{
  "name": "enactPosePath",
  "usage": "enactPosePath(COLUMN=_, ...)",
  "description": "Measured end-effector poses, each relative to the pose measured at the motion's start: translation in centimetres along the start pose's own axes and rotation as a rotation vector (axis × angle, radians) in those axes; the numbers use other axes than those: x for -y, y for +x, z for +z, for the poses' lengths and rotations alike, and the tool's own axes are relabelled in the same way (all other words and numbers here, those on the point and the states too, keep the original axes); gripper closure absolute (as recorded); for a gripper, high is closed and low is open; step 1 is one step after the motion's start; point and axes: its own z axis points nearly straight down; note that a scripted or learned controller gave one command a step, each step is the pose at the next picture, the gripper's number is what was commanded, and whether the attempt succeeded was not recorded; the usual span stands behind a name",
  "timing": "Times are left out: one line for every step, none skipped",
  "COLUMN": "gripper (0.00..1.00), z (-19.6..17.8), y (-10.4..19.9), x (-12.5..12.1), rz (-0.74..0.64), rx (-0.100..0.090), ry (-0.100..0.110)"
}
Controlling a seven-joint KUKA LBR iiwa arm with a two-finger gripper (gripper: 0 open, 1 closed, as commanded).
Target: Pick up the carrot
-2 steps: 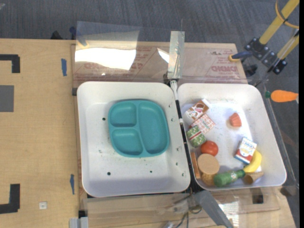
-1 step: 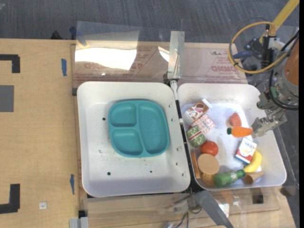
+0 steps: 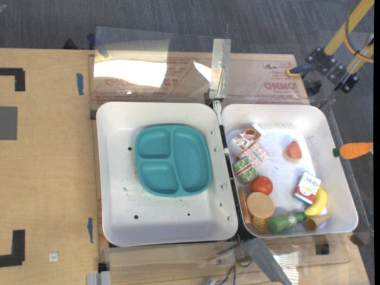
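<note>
The carrot (image 3: 356, 151) is orange with a small green stub at its left end. It lies level at the far right of the camera view, just outside the right rim of the right bin (image 3: 332, 129). Its right end runs out of the picture. I cannot tell whether it rests on something or is held up.
The right bin holds two small cartons (image 3: 249, 147), a green can (image 3: 244, 171), a tomato (image 3: 261, 185), a tan round lid (image 3: 260, 206), a green bottle (image 3: 285, 221), a banana (image 3: 319, 202), a white box (image 3: 307, 187) and an orange-red piece (image 3: 293, 150). A teal divided plate (image 3: 174, 159) sits in the left bin (image 3: 113, 177).
</note>
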Motion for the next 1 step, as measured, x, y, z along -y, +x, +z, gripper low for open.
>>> enactPosePath(gripper=1.00, z=15.97, y=-1.59, x=2.47, rz=-0.001, rx=0.012, ry=-0.015)
